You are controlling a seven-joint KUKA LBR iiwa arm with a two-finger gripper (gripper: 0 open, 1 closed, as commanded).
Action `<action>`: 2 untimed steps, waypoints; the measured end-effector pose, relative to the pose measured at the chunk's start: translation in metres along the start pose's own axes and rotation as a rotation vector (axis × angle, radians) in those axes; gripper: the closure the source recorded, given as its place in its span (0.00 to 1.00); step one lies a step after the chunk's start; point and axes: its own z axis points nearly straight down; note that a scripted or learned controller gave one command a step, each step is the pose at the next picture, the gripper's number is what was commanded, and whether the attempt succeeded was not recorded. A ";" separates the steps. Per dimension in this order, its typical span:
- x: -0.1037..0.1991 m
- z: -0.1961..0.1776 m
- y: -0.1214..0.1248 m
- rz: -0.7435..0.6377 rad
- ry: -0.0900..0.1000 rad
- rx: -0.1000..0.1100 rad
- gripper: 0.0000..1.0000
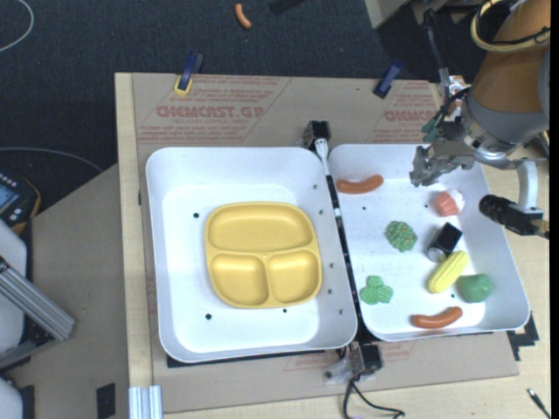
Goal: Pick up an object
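The right bin (500, 314) holds several toy foods. An orange sausage (359, 183) lies near its far left corner, and a second sausage (436, 319) rests by the front rim. Between them are a pink piece (449, 203), a round green broccoli (401, 236), a black block (445, 240), a yellow corn cob (447, 271), a green pepper (475, 287) and a leafy green piece (376, 291). My gripper (425, 172) hangs over the far part of this bin, right of the first sausage and just up-left of the pink piece. Nothing shows in its grasp.
The left bin (175, 304) carries a yellow divided plate (261, 253). Blue clamps (187, 74) hold the cardboard base at the back edge. A stray orange piece (243, 15) lies on the dark floor beyond the bench.
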 end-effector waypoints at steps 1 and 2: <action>0.030 -0.009 -0.008 0.002 0.001 0.004 1.00; 0.027 -0.007 -0.013 0.006 -0.001 0.006 1.00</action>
